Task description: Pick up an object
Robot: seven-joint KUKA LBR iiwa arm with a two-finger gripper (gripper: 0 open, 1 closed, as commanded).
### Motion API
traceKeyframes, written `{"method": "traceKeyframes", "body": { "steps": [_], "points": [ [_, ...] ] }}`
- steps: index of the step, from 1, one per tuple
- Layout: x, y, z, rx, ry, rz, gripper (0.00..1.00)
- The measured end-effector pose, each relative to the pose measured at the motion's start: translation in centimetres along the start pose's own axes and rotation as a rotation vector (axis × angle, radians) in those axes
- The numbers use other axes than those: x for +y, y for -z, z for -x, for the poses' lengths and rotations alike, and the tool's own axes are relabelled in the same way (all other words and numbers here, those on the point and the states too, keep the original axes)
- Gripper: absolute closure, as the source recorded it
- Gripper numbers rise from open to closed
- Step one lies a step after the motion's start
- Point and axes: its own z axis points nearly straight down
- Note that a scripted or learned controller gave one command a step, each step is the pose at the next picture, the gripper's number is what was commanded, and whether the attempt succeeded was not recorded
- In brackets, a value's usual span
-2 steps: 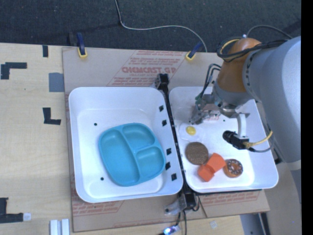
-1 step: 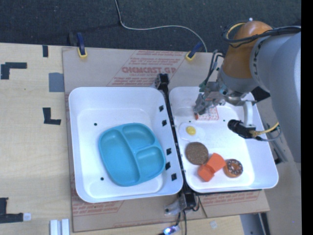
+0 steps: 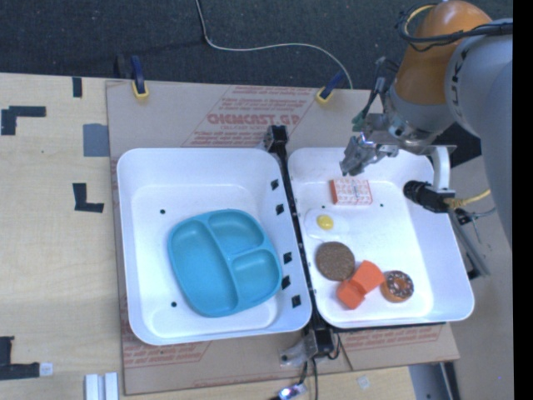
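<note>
My gripper [image 3: 353, 166] hangs over the back of the right bin [image 3: 433, 248], just above a pink-and-white wafer [image 3: 351, 192]; nothing shows between its fingers. Further forward in that bin lie a fried egg [image 3: 323, 222], a round brown cookie [image 3: 335, 260], an orange block [image 3: 358, 284] and a chocolate doughnut with sprinkles [image 3: 397, 286]. In the left bin [image 3: 141, 182] rests a blue divided plate [image 3: 224, 261].
The two bins meet at a black clipped divider [image 3: 287, 223]. Cardboard [image 3: 241, 119] lies under them, held by clamps at the back. A cable [image 3: 250, 44] trails across the dark floor behind. The arm's black fitting [image 3: 426, 195] overhangs the right bin's far right side.
</note>
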Motion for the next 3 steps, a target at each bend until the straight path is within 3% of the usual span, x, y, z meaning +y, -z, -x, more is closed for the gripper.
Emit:
{"method": "traceKeyframes", "body": {
  "steps": [1, 3],
  "points": [
    [0.0, 2.4, 0.0, 0.001, 0.0, -0.004, 1.0],
    [-2.7, 1.1, -9.8, 0.001, 0.003, -0.007, 1.0]
  ]
}}
